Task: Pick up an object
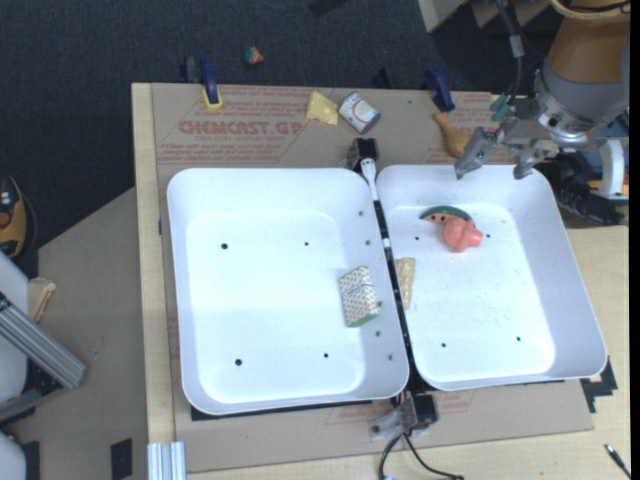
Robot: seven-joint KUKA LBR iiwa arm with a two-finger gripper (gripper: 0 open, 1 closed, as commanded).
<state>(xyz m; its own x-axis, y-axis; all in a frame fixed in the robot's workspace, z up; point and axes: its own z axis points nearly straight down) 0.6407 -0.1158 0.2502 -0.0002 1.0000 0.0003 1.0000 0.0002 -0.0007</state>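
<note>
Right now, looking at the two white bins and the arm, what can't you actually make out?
- Grey arm: cut off by the camera view's top edge.
- Pale tan piece at the right white bin's left wall: partly hidden by the divider rims.
- Patterned silvery packet in the left white bin: print too small to read.
- Pink lump with green strip: too blurred to identify.

My arm (588, 38) is tan-orange above the grey wrist, and both bins (200, 268) below me are plain white with small black dots. In the right bin lies a pink object (460, 234) with a dark green strip (445, 213); the left bin holds a packet (358, 296) in a pale speckled pattern. The bench board (250, 128) is brown with red lettering.
</note>
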